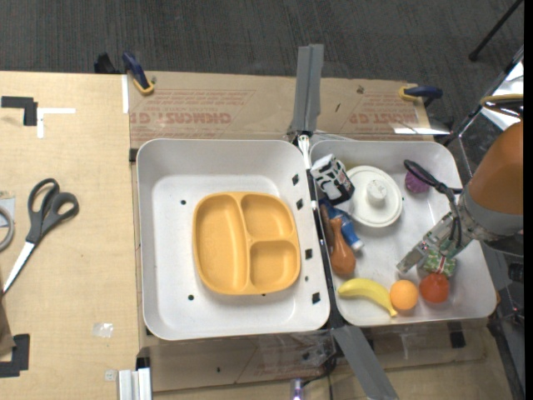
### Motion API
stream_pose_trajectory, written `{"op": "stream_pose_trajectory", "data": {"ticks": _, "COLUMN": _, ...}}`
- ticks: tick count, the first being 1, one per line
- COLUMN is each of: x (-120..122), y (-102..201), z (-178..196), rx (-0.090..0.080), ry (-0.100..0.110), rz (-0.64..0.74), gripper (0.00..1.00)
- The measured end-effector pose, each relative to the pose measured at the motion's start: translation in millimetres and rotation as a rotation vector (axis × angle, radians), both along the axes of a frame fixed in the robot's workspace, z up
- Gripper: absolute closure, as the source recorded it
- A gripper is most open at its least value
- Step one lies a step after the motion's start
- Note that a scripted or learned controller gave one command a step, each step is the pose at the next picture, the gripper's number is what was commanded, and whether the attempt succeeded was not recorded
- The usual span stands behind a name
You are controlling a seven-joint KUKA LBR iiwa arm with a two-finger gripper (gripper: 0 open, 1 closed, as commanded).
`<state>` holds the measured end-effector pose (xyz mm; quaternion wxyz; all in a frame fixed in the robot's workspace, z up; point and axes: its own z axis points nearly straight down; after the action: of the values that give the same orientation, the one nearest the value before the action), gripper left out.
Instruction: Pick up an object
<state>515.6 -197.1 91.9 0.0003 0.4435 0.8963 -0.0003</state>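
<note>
Wooden bench, two white bins side by side; left bin (158,248) holds a yellow divided plate (247,242). Right bin (475,302) holds a banana (368,294), orange ball (404,295), red tomato (434,287), white lid (375,195) and a green-patterned packet (439,259). Gripper (429,251) sits low over that packet, beside the tomato; pincer opening cannot be judged, no grasp evident. Packet looks light, soft and crinkly: likely best pinched across its middle. Tomato is round and smooth, may roll.

Arm (500,182) cropped at right; hand (429,252) blurred.
</note>
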Motion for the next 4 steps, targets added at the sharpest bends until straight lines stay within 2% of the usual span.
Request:
{"op": "stream_pose_trajectory", "data": {"ticks": 1, "x": 101.6, "y": 19.6, "z": 1.6, "rx": -0.001, "ry": -0.003, "rz": -0.002, "gripper": 0.0}}
{"op": "stream_pose_trajectory", "data": {"ticks": 2, "x": 140.7, "y": 69.7, "z": 2.7, "rx": -0.002, "ry": -0.003, "rz": -0.149, "gripper": 0.0}}
{"op": "stream_pose_trajectory", "data": {"ticks": 3, "x": 66.0, "y": 57.7, "z": 0.0, "rx": 0.0, "ry": 0.001, "rz": -0.167, "gripper": 0.0}}
{"op": "stream_pose_trajectory", "data": {"ticks": 4, "x": 111.0, "y": 80.1, "z": 1.0, "rx": -0.002, "ry": -0.002, "rz": -0.289, "gripper": 0.0}}
